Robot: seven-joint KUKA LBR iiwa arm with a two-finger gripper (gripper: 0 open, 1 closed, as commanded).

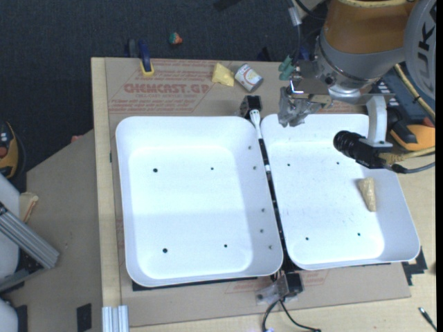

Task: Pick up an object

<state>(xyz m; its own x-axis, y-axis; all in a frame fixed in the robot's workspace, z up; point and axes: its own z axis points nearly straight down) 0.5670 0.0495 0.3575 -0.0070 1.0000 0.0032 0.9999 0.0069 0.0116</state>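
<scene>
A small tan, oblong object [369,194] lies near the right wall of the right bin [325,251]. My gripper [293,115] hangs over the far left corner of that bin, just above its rim and well away from the tan object. Nothing shows in its grasp. The left bin [138,206] shows bare white floor.
On the cardboard behind the bins lie a yellow scrap [223,75], a small grey-white box [248,78] and a blue and yellow clamp [145,59]. A black and white clip [252,106] sits at the far end of the divider between the bins. The arm's bulk fills the upper right.
</scene>
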